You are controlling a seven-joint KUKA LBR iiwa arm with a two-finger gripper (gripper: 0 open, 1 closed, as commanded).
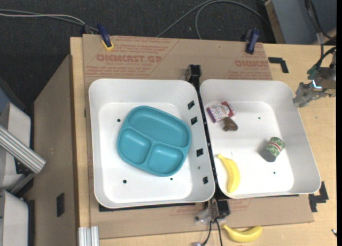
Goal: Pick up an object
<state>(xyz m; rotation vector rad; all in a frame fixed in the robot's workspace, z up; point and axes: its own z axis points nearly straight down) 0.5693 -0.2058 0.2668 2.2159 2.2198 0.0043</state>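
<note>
The right bin (299,127) holds a yellow banana (231,172) near its front left corner. A small green-labelled can (272,148) lies on its side at the right. A purple and white snack packet (219,111) sits at the back left, with a small brown lump (230,125) just in front of it. My gripper (310,91) hangs at the view's right edge, just outside the right bin's back right corner and well away from every object.
The left bin (101,133) holds a blue divided plate (154,140). A second banana (245,233) lies on the bench in front of the bins. Clamps (252,40) and cables run along the far edge of the board.
</note>
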